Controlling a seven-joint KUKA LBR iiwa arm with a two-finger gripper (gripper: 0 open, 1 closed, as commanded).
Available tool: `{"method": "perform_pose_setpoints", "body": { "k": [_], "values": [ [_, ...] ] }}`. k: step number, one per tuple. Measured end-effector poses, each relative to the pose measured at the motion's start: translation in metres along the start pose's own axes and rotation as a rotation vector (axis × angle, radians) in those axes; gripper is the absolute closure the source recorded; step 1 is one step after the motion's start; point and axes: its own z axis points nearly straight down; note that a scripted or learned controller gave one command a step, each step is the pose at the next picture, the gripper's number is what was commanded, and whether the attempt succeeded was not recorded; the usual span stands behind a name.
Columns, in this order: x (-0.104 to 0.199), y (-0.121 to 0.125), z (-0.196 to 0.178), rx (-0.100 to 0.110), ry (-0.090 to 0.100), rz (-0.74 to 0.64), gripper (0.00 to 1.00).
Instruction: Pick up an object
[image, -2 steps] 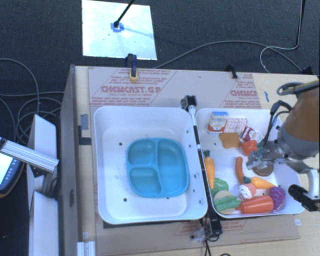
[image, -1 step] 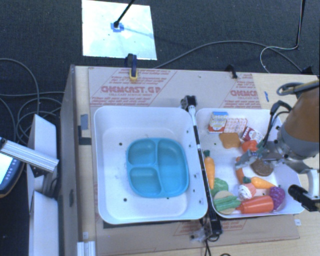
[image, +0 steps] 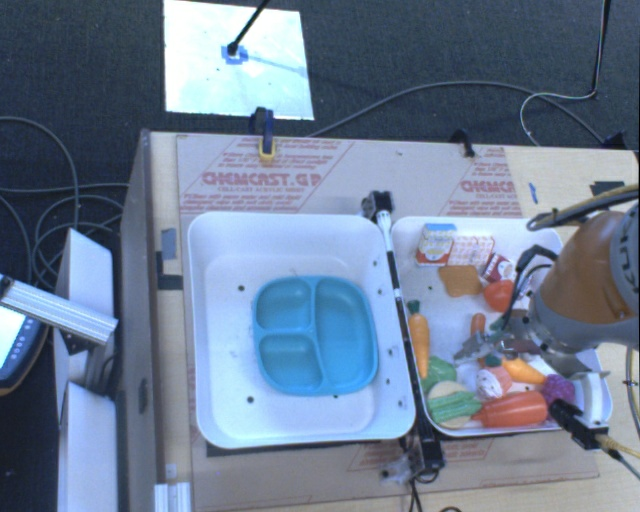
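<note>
Nearest, along the right bin's (image: 603, 398) front edge: toy food in a heap, a red pepper (image: 515, 409) beside green pods (image: 455, 406), a purple piece (image: 558, 388) at the pepper's far end. Just above, the gripper (image: 487, 343) low over the heap, near a small orange carrot (image: 524, 372); fingers too blurred to tell whether released or clenched. Leftward, a long carrot (image: 419, 343) by the divider. Farther back, small boxes (image: 455, 245). In the left bin (image: 225, 260), a blue divided plate (image: 315, 334).
</note>
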Motion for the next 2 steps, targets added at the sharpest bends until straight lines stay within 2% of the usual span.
{"method": "perform_pose_setpoints", "body": {
  "k": [1, 2],
  "values": [
    [0.001, 0.001, -0.011, -0.003, 0.001, -0.001, 1.00],
    [0.073, 0.034, -0.101, -0.002, 0.001, -0.003, 1.00]
  ]
}}
